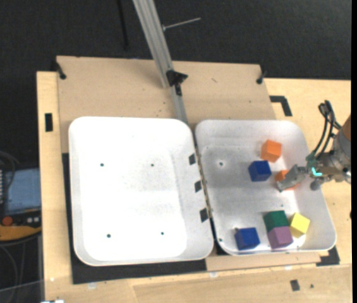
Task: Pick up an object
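Note:
My gripper (290, 177) reaches into the right bin (229, 137) from its right rim, low over the floor. A small orange block (283, 178) sits right at the gripper's tip, partly covered by grey gripper parts; whether it is held I cannot tell. To the left, apart from the gripper, lie a blue cube (260, 170) and an orange cube (271, 149). Along the near wall sit a green cube (275, 219), a yellow cube (300, 224), a purple cube (280, 237) and a second blue cube (247, 238).
The left bin (83, 188) is a white tray beside the right one. A grey metal pole (156, 40) slants down to the bins' shared far edge. Cables and a blue box (21, 191) lie off the bench at left.

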`<state>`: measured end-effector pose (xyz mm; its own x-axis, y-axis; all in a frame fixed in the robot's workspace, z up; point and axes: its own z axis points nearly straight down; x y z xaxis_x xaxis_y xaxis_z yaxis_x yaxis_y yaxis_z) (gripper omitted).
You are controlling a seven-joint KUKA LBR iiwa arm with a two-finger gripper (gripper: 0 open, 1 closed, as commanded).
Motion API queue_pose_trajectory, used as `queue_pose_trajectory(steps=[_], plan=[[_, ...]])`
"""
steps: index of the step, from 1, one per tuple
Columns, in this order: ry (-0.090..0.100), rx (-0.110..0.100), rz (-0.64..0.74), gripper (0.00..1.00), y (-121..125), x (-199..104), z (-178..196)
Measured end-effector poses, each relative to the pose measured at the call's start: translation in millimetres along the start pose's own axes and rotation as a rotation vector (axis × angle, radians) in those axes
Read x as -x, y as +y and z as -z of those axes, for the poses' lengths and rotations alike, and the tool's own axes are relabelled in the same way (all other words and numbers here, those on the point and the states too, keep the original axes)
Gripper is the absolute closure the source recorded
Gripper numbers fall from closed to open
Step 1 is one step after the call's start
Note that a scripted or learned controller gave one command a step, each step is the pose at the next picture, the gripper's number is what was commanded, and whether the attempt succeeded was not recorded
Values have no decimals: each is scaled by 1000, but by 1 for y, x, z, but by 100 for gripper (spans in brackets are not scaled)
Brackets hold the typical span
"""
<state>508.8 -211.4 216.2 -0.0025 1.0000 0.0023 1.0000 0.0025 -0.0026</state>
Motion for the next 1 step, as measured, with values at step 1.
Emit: queue_pose_trajectory(steps=[1], plan=[[-2,4,0,0,1,0,2]])
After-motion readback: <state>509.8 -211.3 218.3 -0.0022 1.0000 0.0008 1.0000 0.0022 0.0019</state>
